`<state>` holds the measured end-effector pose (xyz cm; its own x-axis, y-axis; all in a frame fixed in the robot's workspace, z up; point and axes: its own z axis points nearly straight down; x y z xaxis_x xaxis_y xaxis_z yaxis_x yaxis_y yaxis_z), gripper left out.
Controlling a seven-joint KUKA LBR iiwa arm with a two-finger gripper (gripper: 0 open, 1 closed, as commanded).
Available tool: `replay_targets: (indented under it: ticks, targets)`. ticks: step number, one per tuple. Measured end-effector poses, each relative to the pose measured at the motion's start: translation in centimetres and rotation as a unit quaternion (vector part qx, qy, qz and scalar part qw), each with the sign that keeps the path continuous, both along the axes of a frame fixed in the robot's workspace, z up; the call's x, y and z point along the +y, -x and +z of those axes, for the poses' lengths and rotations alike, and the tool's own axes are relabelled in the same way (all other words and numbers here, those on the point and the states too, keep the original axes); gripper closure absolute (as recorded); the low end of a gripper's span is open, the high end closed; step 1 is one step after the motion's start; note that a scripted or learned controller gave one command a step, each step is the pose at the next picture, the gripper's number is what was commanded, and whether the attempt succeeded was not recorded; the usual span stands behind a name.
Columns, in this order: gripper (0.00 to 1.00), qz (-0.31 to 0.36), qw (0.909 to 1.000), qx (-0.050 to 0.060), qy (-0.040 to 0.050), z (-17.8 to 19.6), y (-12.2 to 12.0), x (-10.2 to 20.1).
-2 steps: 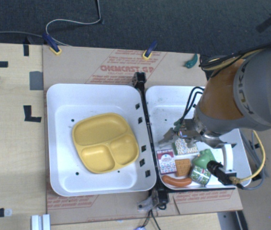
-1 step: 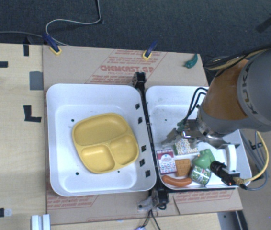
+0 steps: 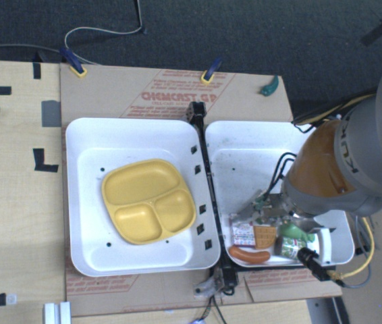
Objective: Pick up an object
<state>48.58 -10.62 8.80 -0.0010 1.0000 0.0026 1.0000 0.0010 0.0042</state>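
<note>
The gripper (image 3: 272, 211) hangs low over the right bin (image 3: 245, 147), above a clutter by its near edge: a sausage (image 3: 248, 254), a card (image 3: 243, 235), a green thing (image 3: 293, 235). Nothing looks lifted yet; its grip cannot be made out.

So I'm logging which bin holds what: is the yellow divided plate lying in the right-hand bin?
No, the yellow divided plate lies in the left bin, while the arm reaches into the right bin.
</note>
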Motion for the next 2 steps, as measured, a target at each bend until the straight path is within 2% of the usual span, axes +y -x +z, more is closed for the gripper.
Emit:
replay_targets:
  ticks: [1,2]
  targets:
    - [1.0,0.0,1.0,-0.003,-0.0004,1.2,-0.3,0.1]
    - [1.0,0.001,1.0,0.003,0.0007,9.6,0.2,9.1]
